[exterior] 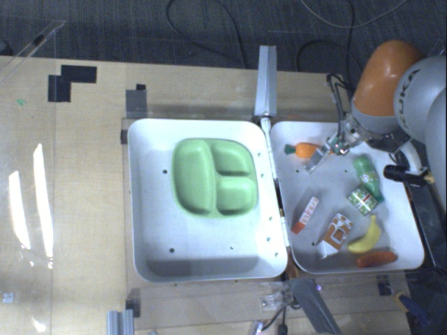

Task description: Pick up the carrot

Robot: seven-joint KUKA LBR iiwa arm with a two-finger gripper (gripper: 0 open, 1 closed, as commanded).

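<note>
The carrot, small and orange with a green tip on its left end, lies in the right bin near its far left corner. My gripper reaches in from the right under the orange-banded wrist. It sits low, just to the right of the carrot and a little in front of it, very close to it. I cannot make out whether it touches the carrot. Nothing is visibly held.
The right bin also holds a green bottle, a small can, a banana, a red item, a small box and a red-and-white packet. A green divided plate lies in the left bin.
</note>
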